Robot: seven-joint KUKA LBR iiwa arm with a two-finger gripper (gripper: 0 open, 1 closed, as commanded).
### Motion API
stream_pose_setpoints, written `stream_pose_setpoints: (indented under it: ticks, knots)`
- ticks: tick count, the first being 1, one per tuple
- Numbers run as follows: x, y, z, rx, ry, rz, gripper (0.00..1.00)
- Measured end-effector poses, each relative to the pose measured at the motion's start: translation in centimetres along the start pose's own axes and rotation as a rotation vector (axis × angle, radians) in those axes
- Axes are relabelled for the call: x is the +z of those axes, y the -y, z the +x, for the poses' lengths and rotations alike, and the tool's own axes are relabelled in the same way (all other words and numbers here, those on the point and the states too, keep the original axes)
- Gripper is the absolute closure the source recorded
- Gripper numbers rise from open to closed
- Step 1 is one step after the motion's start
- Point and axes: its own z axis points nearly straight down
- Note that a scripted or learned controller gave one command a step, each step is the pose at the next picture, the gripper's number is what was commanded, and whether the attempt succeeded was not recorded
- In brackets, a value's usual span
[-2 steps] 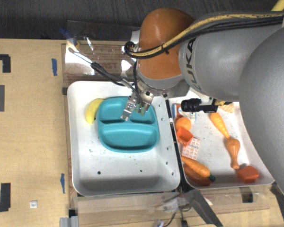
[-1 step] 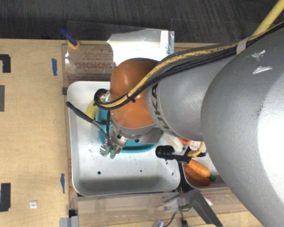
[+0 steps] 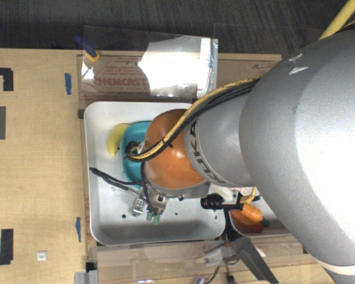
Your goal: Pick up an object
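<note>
The grey arm with its orange band [image 3: 171,152] reaches in from the right and covers most of the left white bin [image 3: 97,152]. My gripper [image 3: 149,209] hangs low over the bin's floor near its front side. A teal object [image 3: 133,144] and a yellow object [image 3: 115,139] lie at the bin's back left, partly hidden by the arm. An orange object [image 3: 248,218] lies in the right bin, just under the arm.
A clear plastic panel [image 3: 165,67] stands behind the bins. Brown board [image 3: 35,158] with black and blue marks stretches to the left. A black cable [image 3: 109,179] trails across the left bin's floor.
</note>
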Motion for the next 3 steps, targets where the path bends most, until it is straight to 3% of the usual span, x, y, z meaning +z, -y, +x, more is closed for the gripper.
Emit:
stream_pose_setpoints:
  ticks: [1,2,3]
  knots:
    - [-13.4,-2.1,0.9,-0.132,-0.001,0.002,1.00]
    - [-17.0,2.2,-6.3,-0.448,-0.002,0.006,1.00]
    - [-17.8,3.8,-13.3,-0.713,-0.003,0.006,1.00]
